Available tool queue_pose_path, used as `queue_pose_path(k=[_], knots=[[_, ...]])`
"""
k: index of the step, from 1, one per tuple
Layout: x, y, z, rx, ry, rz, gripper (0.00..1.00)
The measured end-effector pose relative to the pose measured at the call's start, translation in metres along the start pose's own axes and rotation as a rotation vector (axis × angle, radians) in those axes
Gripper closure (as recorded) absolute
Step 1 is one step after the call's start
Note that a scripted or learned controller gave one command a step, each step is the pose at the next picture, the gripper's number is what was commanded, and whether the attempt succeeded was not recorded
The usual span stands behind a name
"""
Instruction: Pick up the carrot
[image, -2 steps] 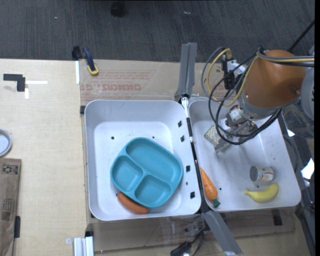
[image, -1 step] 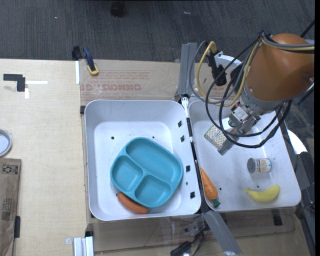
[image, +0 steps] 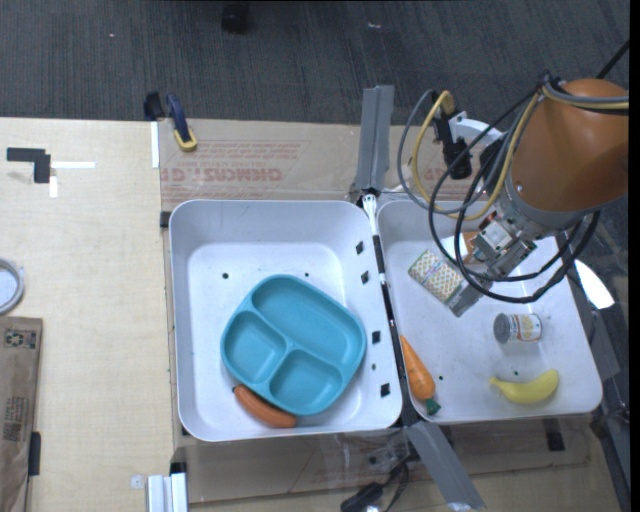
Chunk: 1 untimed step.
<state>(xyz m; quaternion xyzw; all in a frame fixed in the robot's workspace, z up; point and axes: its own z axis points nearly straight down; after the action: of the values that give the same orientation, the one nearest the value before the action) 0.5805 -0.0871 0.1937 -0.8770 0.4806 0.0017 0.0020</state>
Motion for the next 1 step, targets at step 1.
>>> queue_pose_path(k=[1], knots=[[0.0241,0.0246,0.0062,-0.001,-0.001,-0.153,0.0]])
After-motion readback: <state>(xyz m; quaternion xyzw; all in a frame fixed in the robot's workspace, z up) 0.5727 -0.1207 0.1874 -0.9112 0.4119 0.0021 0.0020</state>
